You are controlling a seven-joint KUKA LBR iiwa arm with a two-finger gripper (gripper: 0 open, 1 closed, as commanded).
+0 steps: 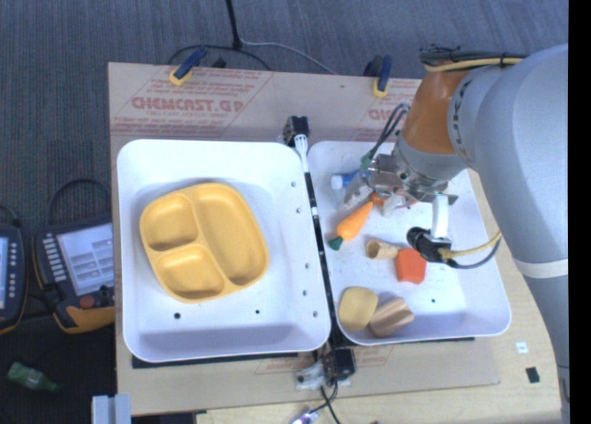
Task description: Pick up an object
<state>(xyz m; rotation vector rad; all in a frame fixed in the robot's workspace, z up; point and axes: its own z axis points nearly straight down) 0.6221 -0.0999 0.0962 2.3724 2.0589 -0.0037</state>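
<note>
Orange carrot (353,222) lies just below-left of the pincer (377,189); pincer's state cannot be told.

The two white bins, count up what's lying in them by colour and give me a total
Yellow: 2, the divided plate in the left bin and a rounded yellow piece in the right bin.
Orange: 2, the carrot and an orange-red block.
Tan: 2, a small peg and a larger tan piece.
Total: 6.

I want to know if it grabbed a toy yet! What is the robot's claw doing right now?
Gripper: down in the right bin above the toy carrot; whether it is open, closed or holding anything cannot be told.
</note>
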